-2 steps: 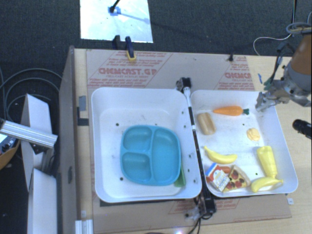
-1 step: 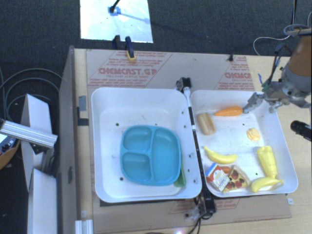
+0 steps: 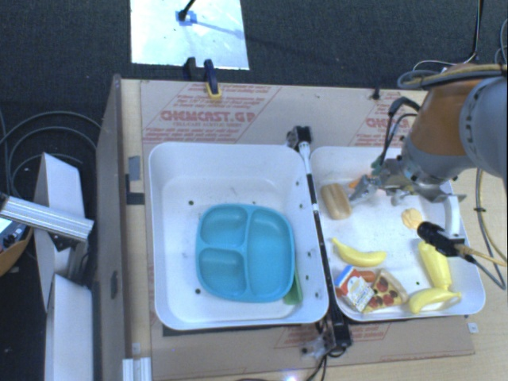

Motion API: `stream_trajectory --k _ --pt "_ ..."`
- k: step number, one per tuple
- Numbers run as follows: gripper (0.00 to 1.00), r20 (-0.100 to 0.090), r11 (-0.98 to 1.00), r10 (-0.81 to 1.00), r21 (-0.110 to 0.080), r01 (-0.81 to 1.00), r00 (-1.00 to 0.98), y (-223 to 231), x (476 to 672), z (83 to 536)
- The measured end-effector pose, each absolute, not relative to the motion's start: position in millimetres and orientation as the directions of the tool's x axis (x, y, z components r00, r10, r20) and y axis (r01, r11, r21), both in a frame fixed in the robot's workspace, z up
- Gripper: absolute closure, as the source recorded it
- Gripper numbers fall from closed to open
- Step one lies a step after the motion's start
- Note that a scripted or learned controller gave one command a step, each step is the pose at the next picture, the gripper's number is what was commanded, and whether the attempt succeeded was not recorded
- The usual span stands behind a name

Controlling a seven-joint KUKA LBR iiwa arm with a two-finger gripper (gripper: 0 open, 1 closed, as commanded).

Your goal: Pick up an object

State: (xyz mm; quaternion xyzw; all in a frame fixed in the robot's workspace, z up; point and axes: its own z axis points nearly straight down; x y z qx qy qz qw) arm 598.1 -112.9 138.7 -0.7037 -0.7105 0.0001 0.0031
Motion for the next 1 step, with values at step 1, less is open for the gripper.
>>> stream_trajectory --k 1 --pt "0.00 0.003 0.001 1.000 -0.006 1.000 -0.001 -86.0 540.4 116.7"
